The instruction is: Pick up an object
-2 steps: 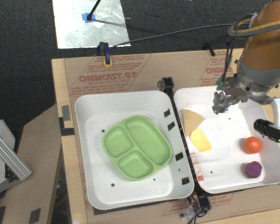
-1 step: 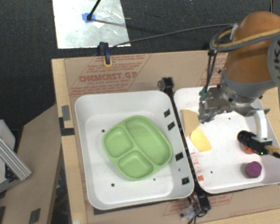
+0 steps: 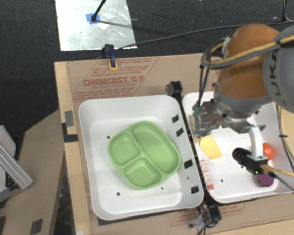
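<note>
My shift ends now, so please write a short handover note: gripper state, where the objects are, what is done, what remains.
Gripper: over the right bin's left part, just above the yellow object; open or shut cannot be told.
Same bin: orange object and purple object near the right side.
Left bin: green divided plate.
Done: nothing lifted.
Left: pick up an object, probably the yellow one.

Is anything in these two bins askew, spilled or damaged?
Only the green divided plate in the left bin stands out: it lies turned at a slant to the bin's walls. Nothing looks spilled or broken.
</note>
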Controlling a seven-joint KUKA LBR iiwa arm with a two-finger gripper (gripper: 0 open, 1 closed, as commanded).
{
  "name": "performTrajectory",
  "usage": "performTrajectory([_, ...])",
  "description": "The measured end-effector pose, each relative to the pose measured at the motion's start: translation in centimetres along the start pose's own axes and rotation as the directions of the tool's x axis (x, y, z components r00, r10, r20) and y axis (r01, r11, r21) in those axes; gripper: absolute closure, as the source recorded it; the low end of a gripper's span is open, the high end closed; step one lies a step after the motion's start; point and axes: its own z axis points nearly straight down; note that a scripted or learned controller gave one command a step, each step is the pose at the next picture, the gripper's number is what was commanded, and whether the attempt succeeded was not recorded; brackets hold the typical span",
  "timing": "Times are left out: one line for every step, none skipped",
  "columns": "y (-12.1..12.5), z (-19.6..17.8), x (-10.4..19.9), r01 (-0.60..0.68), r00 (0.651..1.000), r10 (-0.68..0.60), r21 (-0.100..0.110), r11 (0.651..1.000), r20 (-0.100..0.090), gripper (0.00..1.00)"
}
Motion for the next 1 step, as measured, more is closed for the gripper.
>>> performTrajectory([-1.04,1.09,6.21,0.003,1.000,-0.003,0.000,1.000,-0.001,1.00])
